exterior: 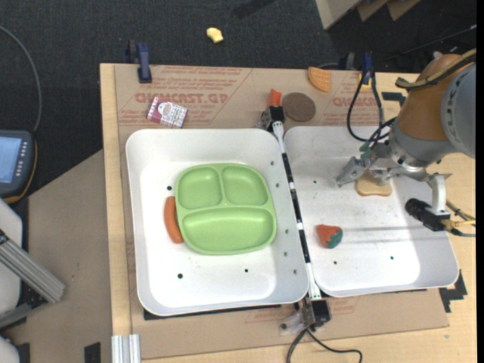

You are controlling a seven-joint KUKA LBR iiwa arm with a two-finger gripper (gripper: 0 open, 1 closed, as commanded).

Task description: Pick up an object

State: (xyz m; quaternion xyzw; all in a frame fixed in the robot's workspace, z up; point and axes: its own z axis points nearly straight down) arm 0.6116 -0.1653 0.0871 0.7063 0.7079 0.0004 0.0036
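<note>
White plastic makes up both shallow bins. The left bin (pixel 147 203) carries a green divided plate (pixel 224 207) near its middle, with an orange sausage-shaped piece (pixel 172 219) touching the plate's left edge. The right bin (pixel 393 271) carries a small red and green toy, likely a strawberry (pixel 329 235), near its left wall, and a tan, bread-like piece (pixel 374 187) toward its far edge. The gripper (pixel 370 169) hangs directly above that tan piece, which suggests it is the chosen object, and the arm (pixel 427 119) reaches in across the bin's right edge to get there. How wide the jaws stand I cannot tell; the grey hardware blurs together, and nothing shows between them. The tan piece seems to rest on the bin floor, its far side covered by the gripper. Outside the bins, along the bench's far edge, lie a brown disc (pixel 299 107), an orange wedge (pixel 320 79) and a small patterned packet (pixel 166 112).
</note>
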